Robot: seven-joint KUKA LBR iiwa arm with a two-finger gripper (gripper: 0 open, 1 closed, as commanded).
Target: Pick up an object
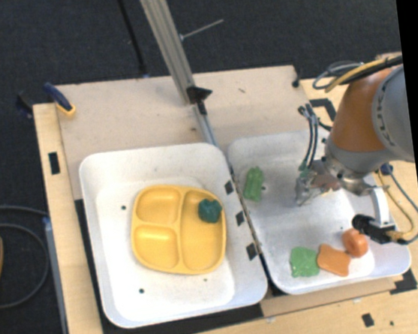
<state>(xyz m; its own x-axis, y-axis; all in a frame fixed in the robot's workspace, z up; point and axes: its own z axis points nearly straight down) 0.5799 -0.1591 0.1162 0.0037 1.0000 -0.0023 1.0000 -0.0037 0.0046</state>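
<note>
You see the gripper [305, 191] poised over the right bin [268, 151], finger state indeterminate, nothing visibly held; the approach step seems in hand, and the nearby green object [253, 183] likely calls for a leftward descent.

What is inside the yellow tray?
A small dark green object sits in the yellow tray, in its compartment nearest the right bin. The tray surface under it is covered.

Right bin [267, 148] centre open, green block [253, 183] at left wall, three objects along front edge
</note>
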